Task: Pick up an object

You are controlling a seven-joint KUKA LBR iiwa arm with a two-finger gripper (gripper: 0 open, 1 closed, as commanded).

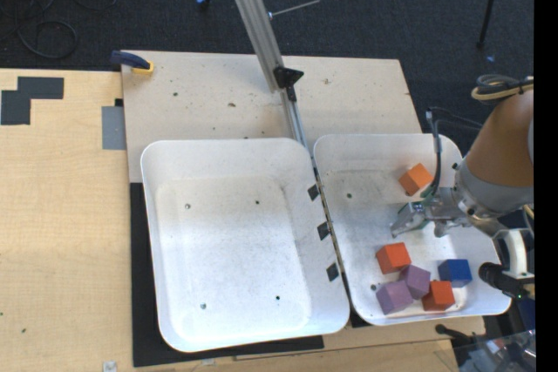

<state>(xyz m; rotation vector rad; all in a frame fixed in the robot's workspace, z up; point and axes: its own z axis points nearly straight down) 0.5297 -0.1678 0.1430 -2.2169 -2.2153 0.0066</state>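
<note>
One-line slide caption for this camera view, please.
Grey arm's tool hovers in the right white bin among six small orange, purple and blue blocks.

Bins: two (pixel 228 159) (pixel 366 152). Orange blocks: three (pixel 416 179) (pixel 393 257) (pixel 439 295). Purple blocks: two (pixel 394 296) (pixel 417 280). Blue block: one (pixel 454 271). Gripper: one (pixel 417 220).

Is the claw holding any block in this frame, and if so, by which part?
Nothing is held. The claw hangs in the right bin, between the upper orange block and the orange-red block, apart from both.
</note>
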